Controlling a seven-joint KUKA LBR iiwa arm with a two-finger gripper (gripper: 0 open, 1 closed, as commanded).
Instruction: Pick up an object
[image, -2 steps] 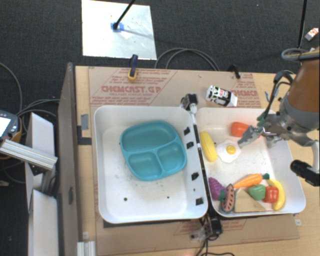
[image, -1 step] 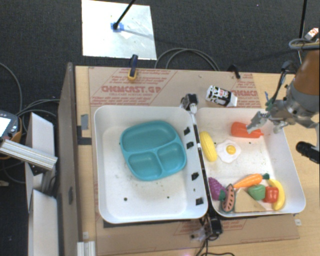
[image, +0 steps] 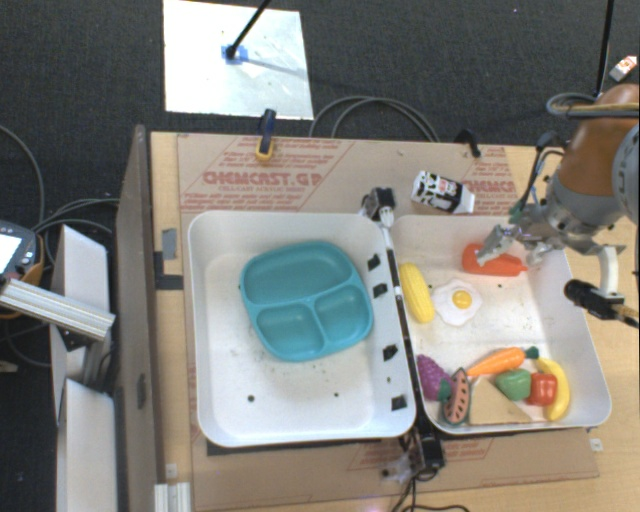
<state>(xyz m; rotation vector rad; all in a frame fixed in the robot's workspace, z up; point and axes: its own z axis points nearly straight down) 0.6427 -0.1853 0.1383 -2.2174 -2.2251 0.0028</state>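
The left bin (image: 215, 330) held a teal divided plate (image: 305, 300). The right bin (image: 585, 375) held corn (image: 416, 291), a fried egg (image: 460, 302), grapes (image: 432, 376), a carrot (image: 497, 361), a banana (image: 556, 387) and an orange-red toy (image: 497, 264), over which the gripper (image: 512, 246) hung, its grip impossible to judge.

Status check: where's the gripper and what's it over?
Gripper low in right bin, at orange toy. Grasp unconfirmed. Fried egg and corn lie close by, apart from it.
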